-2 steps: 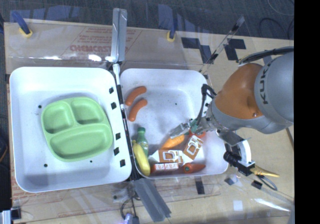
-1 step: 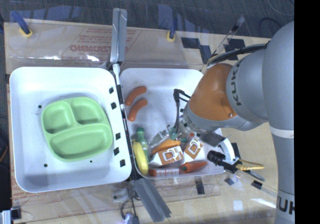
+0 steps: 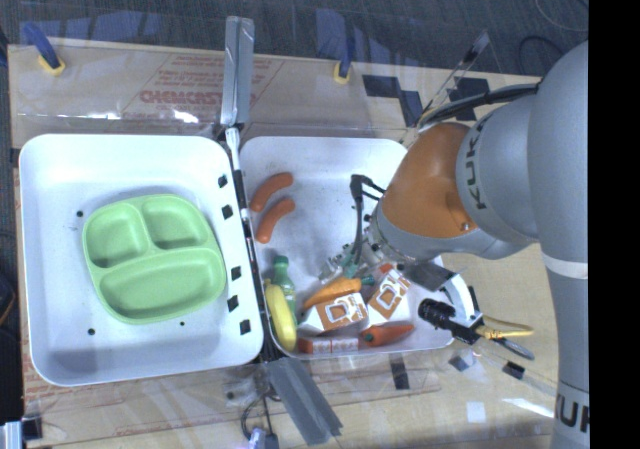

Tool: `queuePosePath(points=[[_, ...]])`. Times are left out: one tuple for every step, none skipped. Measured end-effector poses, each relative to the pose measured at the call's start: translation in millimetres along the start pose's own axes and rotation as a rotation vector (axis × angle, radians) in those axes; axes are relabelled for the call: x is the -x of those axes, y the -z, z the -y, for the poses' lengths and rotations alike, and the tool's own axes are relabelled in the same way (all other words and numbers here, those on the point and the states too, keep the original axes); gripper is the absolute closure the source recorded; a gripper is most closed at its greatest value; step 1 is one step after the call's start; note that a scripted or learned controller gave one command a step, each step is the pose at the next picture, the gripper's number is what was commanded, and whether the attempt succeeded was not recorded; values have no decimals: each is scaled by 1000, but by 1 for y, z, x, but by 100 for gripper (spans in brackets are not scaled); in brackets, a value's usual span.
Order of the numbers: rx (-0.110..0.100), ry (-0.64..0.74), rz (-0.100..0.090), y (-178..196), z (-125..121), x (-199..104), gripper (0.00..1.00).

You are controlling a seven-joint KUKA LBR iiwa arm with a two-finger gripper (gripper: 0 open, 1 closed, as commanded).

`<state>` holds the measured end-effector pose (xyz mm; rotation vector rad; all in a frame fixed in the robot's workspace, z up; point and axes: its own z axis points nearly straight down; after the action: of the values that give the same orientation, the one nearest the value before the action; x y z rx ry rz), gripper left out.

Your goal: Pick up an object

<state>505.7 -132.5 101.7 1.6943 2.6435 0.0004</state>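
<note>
— What colours do you see in the left bin [image 3: 40,237]?
— White bin, pale green tray [image 3: 152,257].
— And yours on the right?
— Two orange-brown sausages [image 3: 272,205], a yellow banana [image 3: 279,317], an orange carrot [image 3: 386,335], white cartons with orange squares [image 3: 345,312].

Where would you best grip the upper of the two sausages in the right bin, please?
Probably across the middle of the upper sausage, coming straight down. It lies flat on bare bin floor, slanted, with a gap to the lower sausage, so fingers fit either side of its narrow width.
</note>
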Motion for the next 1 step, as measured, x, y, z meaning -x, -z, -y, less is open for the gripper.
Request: queuePosePath(points=[[-1, -81, 0, 99, 30, 60, 100]])
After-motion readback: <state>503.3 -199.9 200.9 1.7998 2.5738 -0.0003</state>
